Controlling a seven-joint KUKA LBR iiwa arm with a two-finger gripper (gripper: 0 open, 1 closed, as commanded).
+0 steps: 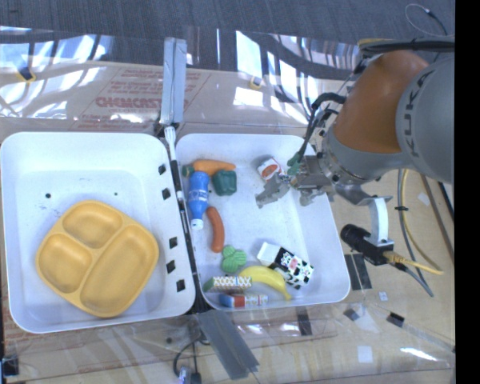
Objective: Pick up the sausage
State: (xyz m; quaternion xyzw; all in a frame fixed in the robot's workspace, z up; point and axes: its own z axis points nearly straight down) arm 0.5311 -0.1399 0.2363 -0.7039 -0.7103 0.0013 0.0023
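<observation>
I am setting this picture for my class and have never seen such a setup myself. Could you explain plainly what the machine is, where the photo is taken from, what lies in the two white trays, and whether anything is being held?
The picture comes from one camera fixed above a bench, looking down at a slant. The grey and orange machine on the right is a robot arm; its gripper hangs over the right bin with nothing between its fingers. The left bin holds a yellow divided plate. The right bin holds toy food: the reddish-brown sausage it is meant to pick up, a blue bottle, a carrot, a dark green piece, a banana and a black-and-white toy.
</observation>
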